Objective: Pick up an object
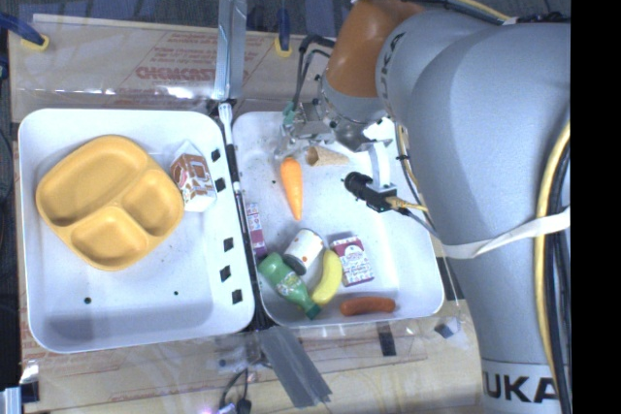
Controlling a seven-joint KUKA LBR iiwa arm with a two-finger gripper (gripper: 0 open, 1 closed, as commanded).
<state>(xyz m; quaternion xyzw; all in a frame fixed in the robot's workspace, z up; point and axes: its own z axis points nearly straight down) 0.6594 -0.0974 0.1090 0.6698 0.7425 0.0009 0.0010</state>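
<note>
Arm [466,111]: fills the right bin's [419,252] far right side. Gripper [309,133]: low at the far wall, just above the carrot [291,186]; finger opening cannot be told, nothing seen held. Bare floor lies right of the carrot. Banana [329,278], bottle [287,282], sausage [368,306]: crowded at the near wall, well below the carrot.

carrot [291,186]: we see it orange, tapered, lying flat, tip toward the near wall | place: right bin [419,252], far half, left of centre | contact: thick end just under the gripper [309,139], clear of the other items
</note>
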